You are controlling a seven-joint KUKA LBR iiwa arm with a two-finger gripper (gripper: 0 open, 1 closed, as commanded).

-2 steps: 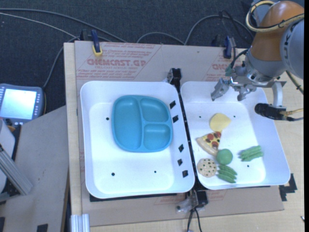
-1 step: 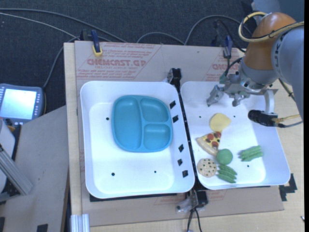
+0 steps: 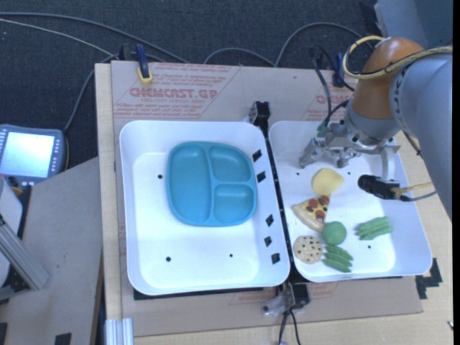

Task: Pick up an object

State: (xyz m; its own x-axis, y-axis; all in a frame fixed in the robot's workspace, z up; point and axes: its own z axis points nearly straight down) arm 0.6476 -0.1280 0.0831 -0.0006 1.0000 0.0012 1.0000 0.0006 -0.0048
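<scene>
One blue tray (image 3: 212, 184), six toy foods (image 3: 327, 181)

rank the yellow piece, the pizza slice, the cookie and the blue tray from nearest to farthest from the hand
From the hand, at the far end of the right bin:
1. Yellow piece, just below it.
2. Pizza slice, further down the right bin.
3. Blue tray and cookie: too close to call; the tray is in the left bin, the cookie at the right bin's near edge.

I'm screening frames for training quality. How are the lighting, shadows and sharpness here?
Camera view: even overhead light, soft faint shadows; the white bins look bright but keep detail; the toy food and blue tray read sharp; the gripper is slightly soft.
</scene>
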